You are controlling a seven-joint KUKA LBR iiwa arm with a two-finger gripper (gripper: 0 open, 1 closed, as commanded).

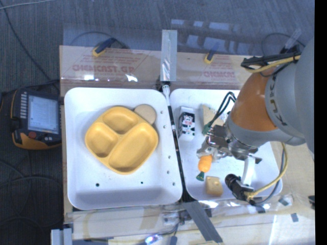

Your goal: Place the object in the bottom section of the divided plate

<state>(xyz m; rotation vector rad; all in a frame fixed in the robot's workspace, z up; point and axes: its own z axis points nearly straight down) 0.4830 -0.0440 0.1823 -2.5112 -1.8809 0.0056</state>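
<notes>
Right bin [265,182] is crowded by the arm; left bin [82,188] has open floor around the plate [122,138]. End effector [212,149] grip state cannot be determined. Carrot [204,165] beneath it runs top to bottom, green end lowest.

Two white bins [76,198] are being counted on the bench. One yellow divided plate [121,138] and one tan disc [146,113] are being recorded in the left bin. One carrot [204,164], one yellow block [214,186] and one black-and-white carton [187,123] are being recorded in the right bin.
</notes>
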